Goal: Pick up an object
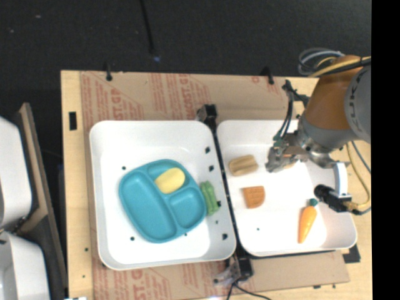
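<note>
Camera view: gripper (277,159) hovers in right bin (325,242) near bread roll (243,164) — finger state I cannot tell. Risk: descent off-centre pushes roll, no grasp.

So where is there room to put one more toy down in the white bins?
Left bin: bare floor around the blue tray, widest above it toward the far wall. Right bin: a bare patch between the orange block and the carrot. It is crowded near the bread roll, where the gripper hovers.
</note>
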